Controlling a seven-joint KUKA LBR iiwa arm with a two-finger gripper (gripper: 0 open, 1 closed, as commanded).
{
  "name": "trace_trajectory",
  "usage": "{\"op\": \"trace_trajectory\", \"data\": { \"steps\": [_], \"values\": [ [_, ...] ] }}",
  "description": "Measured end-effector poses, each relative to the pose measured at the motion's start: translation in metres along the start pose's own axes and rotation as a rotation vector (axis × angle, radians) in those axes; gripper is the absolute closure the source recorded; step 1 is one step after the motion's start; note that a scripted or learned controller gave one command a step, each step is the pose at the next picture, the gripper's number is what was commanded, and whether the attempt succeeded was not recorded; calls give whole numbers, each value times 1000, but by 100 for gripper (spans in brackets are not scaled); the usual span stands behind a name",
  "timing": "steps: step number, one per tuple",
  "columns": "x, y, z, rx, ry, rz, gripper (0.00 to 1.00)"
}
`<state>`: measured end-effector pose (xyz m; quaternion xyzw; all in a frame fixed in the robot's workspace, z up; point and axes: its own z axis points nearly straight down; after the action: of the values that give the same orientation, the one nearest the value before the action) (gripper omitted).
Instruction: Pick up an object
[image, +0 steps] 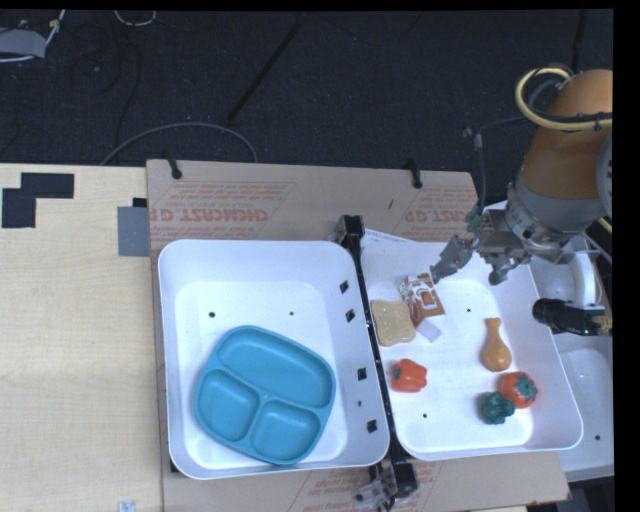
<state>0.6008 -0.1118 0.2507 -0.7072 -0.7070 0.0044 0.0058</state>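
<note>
The right bin (560, 425) holds several small things. These are a red and white packet (422, 295), a tan slice of bread (392, 322), a red pepper (407, 375), a tan gourd (494, 345), a red tomato (518, 388) and a teal green lump (494, 407). My gripper (471, 266) hangs over the far edge of this bin, up and to the right of the packet. Its fingers are spread open with nothing between them. One fingertip (440, 270) points toward the packet without touching it.
The left bin (180, 300) holds a blue divided plate (265, 395). A black divider (362, 320) runs between the two bins. Cardboard (300, 200) lies under both bins, with pale bench surface (70, 350) to the left.
</note>
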Motion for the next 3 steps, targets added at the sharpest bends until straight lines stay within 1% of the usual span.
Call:
{"op": "trace_trajectory", "data": {
  "steps": [1, 3],
  "values": [
    [0, 2, -6, -11, -1, -1, 0],
    [1, 2, 81, -6, -1, 0, 0]
  ]
}}
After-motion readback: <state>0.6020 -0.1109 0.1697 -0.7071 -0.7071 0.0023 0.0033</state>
